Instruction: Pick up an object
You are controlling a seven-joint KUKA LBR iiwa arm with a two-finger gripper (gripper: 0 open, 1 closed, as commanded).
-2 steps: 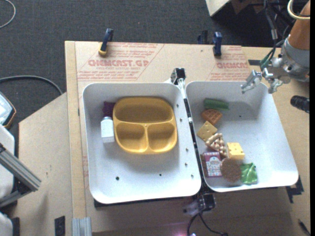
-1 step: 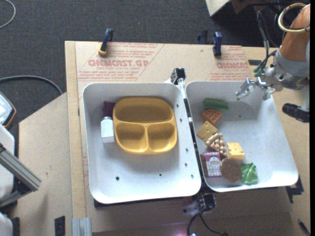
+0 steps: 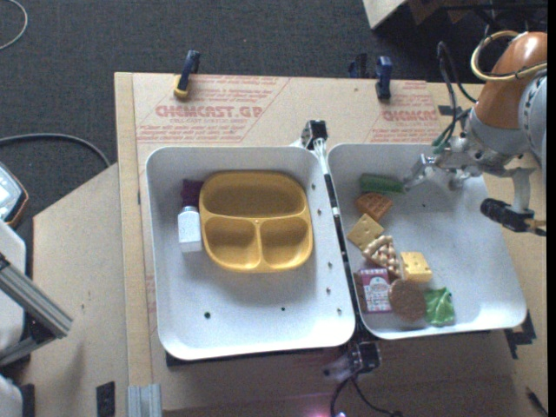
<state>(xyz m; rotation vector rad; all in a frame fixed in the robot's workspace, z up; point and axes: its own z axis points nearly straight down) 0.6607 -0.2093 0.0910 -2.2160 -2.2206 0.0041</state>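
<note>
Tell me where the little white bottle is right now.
The white bottle stands in the left bin, against the left edge of the yellow divided tray, with a dark purple item just behind it.

Tray in left bin
</note>
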